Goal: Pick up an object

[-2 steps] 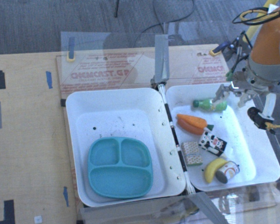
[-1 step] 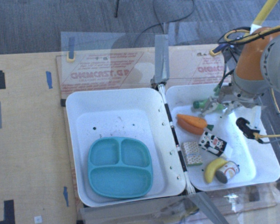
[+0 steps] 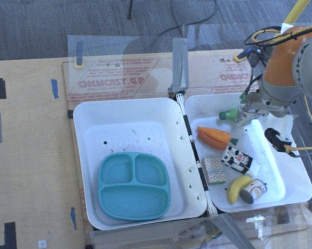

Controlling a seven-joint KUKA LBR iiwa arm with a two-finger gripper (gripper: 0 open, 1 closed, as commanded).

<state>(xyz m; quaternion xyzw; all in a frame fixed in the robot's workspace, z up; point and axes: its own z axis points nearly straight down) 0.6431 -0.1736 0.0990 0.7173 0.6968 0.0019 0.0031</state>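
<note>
- Reaching in from the right of the camera view, the grey arm (image 3: 295, 58) with its orange band hangs over the far side of the right bin (image 3: 296, 188).
- The end effector (image 3: 249, 111) sits low by the bin's far wall, just beside a green object (image 3: 229, 114); I cannot tell its state, and nothing is visibly held.
- The right bin holds an orange carrot (image 3: 214, 137), a black-and-white patterned item (image 3: 237, 159), a speckled block (image 3: 214, 170), a yellow banana (image 3: 237, 188) and a small can (image 3: 253, 190) touching the banana.
- The left bin (image 3: 88, 152) holds a teal divided plate (image 3: 133, 185).
- Both bins rest side by side on the desk (image 3: 31, 172).
</note>
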